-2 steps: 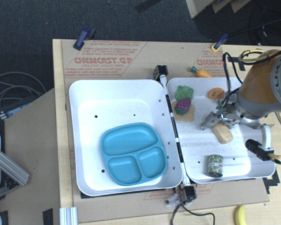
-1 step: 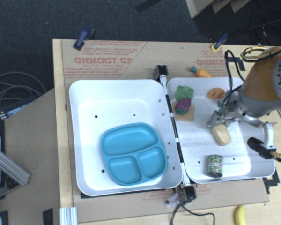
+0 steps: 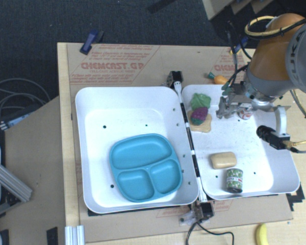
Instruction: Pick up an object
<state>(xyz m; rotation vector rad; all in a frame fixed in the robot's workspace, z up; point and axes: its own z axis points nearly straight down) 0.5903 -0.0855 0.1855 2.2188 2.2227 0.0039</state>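
My gripper (image 3: 228, 111) hangs over the back of the right bin (image 3: 255, 154), its fingers open with nothing between them. Just left of it lie a green leafy toy (image 3: 199, 100), a purple piece (image 3: 199, 116) and a beige slab (image 3: 204, 127), bunched against the bin's left wall. A tan oval block (image 3: 223, 160) sits nearer the front, and a green patterned can (image 3: 234, 180) stands in front of that. A small red-and-white item (image 3: 245, 115) lies right beside the gripper.
The left bin (image 3: 84, 116) holds a blue divided plate (image 3: 145, 166). A black cable piece (image 3: 271, 136) hangs off the arm over the right bin. An orange bit (image 3: 220, 78) and a blue clip (image 3: 91, 41) lie on the board behind the bins.
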